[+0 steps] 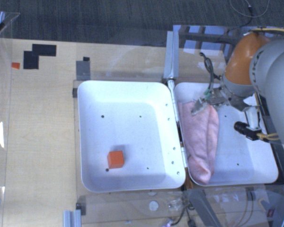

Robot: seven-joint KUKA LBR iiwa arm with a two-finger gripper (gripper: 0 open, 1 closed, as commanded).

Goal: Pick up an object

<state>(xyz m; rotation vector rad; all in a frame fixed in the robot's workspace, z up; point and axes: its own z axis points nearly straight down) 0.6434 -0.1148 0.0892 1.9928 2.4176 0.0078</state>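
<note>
We see the two-finger gripper [202, 105] low in the right white bin [255, 167], its tips at the top end of the pale pink folded cloth [202, 141]; we cannot tell whether it grips. The cloth runs away below it. A small orange block [116, 159] sits well left, in the left white bin [128, 103].
</note>
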